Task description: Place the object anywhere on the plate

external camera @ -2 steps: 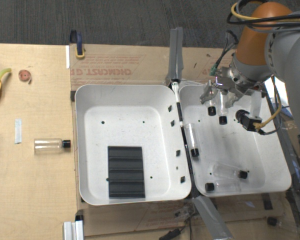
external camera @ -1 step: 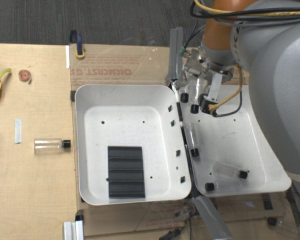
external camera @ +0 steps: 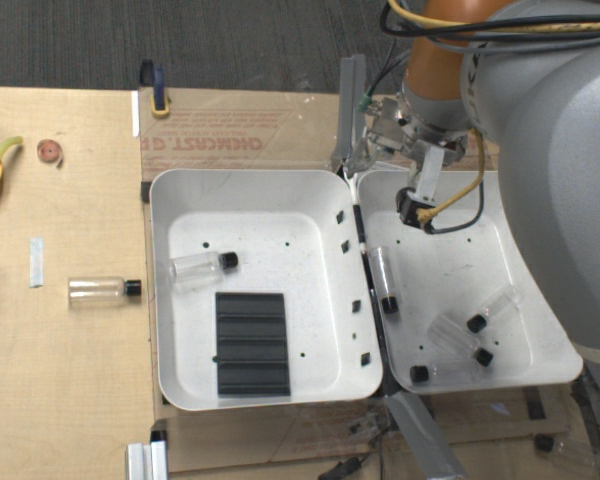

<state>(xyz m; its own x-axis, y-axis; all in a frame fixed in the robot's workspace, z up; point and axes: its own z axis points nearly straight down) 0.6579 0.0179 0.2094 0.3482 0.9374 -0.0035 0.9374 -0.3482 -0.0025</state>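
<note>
Outside, on the wooden bench (external camera: pixel 70 398), one clear vial (external camera: pixel 98 289) with a black cap lies on its side. Next, the left bin (external camera: pixel 168 368) holds a second capped vial (external camera: pixel 200 265), lying just behind the black ribbed plate (external camera: pixel 251 345) and not touching it. Several more vials (external camera: pixel 381 276) lie in the right bin (external camera: pixel 545 360). The gripper (external camera: pixel 395 138) hangs over this bin's back left corner; open or closed, I cannot tell.

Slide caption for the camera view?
Arm over the right bin of capped vials; left bin holds one vial and the black ridged plate.
</note>
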